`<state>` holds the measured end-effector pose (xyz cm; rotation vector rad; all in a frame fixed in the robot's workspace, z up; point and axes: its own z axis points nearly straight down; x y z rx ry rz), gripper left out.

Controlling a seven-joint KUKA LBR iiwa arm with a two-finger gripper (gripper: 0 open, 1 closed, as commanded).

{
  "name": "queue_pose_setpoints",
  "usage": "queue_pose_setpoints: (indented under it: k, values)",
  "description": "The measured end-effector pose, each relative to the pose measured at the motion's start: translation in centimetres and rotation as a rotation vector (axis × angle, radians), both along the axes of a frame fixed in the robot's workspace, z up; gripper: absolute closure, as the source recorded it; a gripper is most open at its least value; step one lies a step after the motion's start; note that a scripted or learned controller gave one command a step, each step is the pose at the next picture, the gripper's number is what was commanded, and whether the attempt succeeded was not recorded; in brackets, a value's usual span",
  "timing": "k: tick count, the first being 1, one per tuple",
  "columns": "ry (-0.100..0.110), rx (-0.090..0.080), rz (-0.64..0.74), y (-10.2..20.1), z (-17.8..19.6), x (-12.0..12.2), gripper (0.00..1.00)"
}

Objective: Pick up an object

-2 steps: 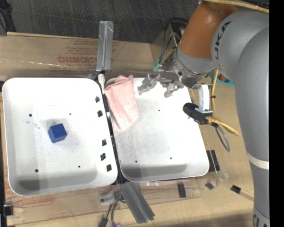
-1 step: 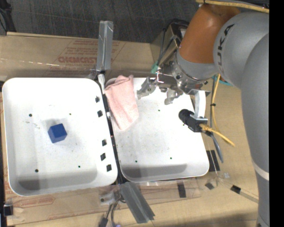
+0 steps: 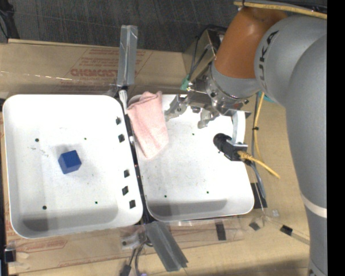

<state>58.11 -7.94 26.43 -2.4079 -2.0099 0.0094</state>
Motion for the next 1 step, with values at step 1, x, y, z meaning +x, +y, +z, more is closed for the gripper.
queue_pose_setpoints:
  k: [1]
  values:
    - [0.0, 0.002, 0.031, 1.72, 1.16, -0.83, 0.0]
